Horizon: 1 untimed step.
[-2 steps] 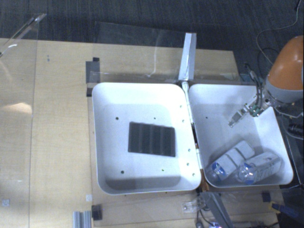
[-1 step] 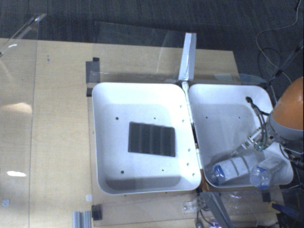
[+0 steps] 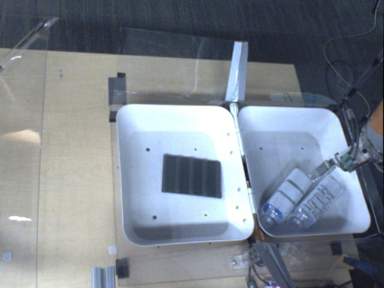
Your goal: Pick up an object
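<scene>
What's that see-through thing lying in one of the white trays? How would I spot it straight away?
Look at the right-hand white bin of the two on the wooden bench. In its near corner a clear plastic water bottle lies on its side, slanted, its blue cap toward the divider between the bins. The left bin holds a flat dark ribbed rectangle, so the bottle is the transparent, rounded one.

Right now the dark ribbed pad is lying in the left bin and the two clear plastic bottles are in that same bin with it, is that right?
Not quite. The dark ribbed pad does lie in the left bin, but the two clear plastic bottles are in the right bin, near its front corner, as the camera view shows. The gripper is at that bin's right side.
</scene>
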Each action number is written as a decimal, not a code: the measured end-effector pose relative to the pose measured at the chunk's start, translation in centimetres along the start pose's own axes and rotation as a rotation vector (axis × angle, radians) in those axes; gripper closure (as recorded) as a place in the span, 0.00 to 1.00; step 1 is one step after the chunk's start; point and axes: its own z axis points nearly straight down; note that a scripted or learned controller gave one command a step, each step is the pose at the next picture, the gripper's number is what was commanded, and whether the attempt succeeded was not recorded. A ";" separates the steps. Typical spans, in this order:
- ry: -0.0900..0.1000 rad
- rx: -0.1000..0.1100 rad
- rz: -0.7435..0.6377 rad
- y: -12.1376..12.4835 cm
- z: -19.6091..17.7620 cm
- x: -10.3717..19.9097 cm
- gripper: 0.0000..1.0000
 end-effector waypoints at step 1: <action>-0.027 -0.027 -0.223 3.3 4.9 0.0 0.00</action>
